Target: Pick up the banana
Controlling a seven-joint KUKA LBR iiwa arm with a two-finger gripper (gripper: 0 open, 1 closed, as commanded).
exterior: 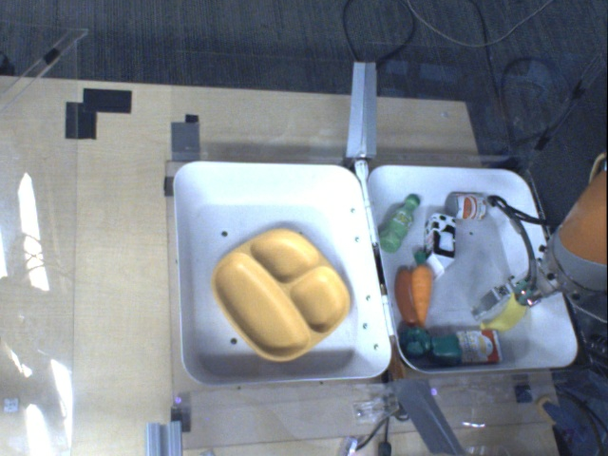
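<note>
The banana (509, 315) is a small yellow piece lying near the front right of the right bin (551, 350), partly covered by the arm's tool. My gripper (501, 299) reaches in from the right and sits directly on top of the banana's left end. The grey arm with its orange band (587, 224) hangs over the bin's right rim. The contact between gripper and banana is too small to make out.
The right bin also holds a green bottle (398, 221), a black-and-white toy (441, 235), a can (465, 204), a carrot (414, 294) and a dark green item beside a red-labelled can (448, 347). The left bin (199, 207) carries a yellow divided dish (279, 293).
</note>
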